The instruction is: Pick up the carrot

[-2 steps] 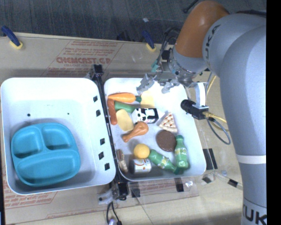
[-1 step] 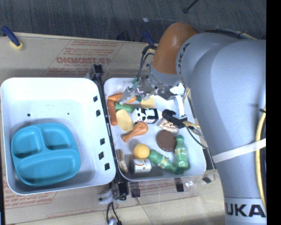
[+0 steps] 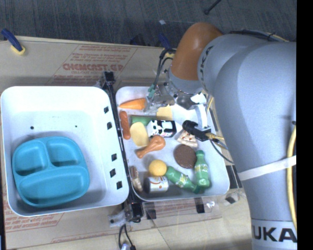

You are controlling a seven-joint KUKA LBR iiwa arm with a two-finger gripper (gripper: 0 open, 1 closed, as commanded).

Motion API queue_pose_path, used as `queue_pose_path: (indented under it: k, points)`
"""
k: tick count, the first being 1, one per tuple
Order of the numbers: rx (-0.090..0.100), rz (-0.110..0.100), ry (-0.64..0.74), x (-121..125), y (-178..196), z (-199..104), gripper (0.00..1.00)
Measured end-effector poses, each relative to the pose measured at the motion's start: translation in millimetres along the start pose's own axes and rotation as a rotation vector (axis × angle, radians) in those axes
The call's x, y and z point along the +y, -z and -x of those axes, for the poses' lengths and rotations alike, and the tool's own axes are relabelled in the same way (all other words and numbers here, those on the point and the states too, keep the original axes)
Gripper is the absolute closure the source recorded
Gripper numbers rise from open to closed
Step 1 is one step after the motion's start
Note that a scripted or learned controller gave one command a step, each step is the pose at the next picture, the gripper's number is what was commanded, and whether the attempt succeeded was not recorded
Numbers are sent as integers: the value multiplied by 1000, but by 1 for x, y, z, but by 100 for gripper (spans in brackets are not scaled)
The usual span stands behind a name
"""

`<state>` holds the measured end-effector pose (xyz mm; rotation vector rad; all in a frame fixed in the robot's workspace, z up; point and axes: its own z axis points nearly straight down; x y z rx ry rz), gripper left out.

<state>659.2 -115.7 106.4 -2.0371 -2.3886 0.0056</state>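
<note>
We are seeing the carrot (image 3: pixel 133 104) lying on its side at the far end of the right bin (image 3: pixel 219 163), its orange body pointing toward the divider between the two bins and its thick end facing the arm. Just beside the carrot's thick end, the gripper (image 3: pixel 155 95) is hanging low over the bin's far edge, close to the carrot, though we cannot tell whether it is touching it or how it is set. Just nearer than the carrot, a sausage (image 3: pixel 125 125) is running along the bin's left wall, with a pale yellow potato-like piece (image 3: pixel 139 134) beside it. Past those from the carrot, a drumstick (image 3: pixel 152 146) is lying at a slant, next to a black-and-white patterned item (image 3: pixel 162 128) and a pale yellow wedge (image 3: pixel 165 113). Farther from the carrot, a brown round patty (image 3: pixel 185 157), a lemon (image 3: pixel 157 167), two green bottles (image 3: pixel 192 177) and a small can (image 3: pixel 157 184) are crowding the near end of the bin. Well apart from the carrot, in the left bin (image 3: pixel 52 100), a blue divided tray (image 3: pixel 50 169) is resting near the front corner. The grey arm (image 3: pixel 250 113) with its orange band is reaching over the right bin from beyond the carrot.
</note>
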Motion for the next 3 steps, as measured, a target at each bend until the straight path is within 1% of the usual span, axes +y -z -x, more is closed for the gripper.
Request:
queue_pose_path:
  k: [1,2,3]
  points:
    - [-1,3,-318,8,122,-60,100]
    - [-1,-6,-309,7,130,-61,100]
    - [0,-12,-241,-122,102,-98,100]
